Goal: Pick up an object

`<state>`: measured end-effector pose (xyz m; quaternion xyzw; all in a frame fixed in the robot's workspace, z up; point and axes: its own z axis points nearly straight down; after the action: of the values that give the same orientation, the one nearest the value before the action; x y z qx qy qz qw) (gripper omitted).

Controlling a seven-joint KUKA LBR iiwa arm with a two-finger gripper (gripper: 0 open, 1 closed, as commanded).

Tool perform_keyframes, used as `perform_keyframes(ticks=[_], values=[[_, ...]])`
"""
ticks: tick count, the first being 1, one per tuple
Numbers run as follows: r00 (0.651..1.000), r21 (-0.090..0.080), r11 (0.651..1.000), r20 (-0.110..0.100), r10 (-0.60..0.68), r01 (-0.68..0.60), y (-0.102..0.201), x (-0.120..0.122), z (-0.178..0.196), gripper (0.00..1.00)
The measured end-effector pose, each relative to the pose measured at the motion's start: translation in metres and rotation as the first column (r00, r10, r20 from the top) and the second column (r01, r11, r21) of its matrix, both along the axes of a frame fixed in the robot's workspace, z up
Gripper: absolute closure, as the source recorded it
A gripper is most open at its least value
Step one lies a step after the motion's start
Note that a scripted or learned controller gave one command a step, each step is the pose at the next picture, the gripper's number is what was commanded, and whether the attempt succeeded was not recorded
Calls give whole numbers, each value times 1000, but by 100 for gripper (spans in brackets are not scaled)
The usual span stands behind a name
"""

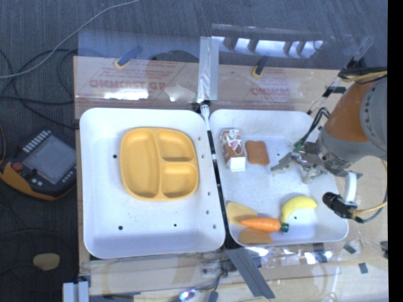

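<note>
Yellow banana (298, 207) lies just below the gripper (291, 161), apart from it.

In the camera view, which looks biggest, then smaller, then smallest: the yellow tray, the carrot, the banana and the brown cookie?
1. Yellow tray, by far the biggest.
2. Carrot and banana look about alike, so I won't rank them.
3. Brown cookie, smallest, though only a little.
</note>
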<state>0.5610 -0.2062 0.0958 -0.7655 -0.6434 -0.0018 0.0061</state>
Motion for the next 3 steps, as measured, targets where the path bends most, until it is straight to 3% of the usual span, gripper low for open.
perform_keyframes(ticks=[1, 2, 3], values=[[999, -17, 999, 14, -41, 42, 40, 79, -8, 0], [977, -11, 976, 2, 215, -215, 30, -22, -2, 0], [991, -23, 991, 16, 135, -135, 99, 54, -7, 0]])
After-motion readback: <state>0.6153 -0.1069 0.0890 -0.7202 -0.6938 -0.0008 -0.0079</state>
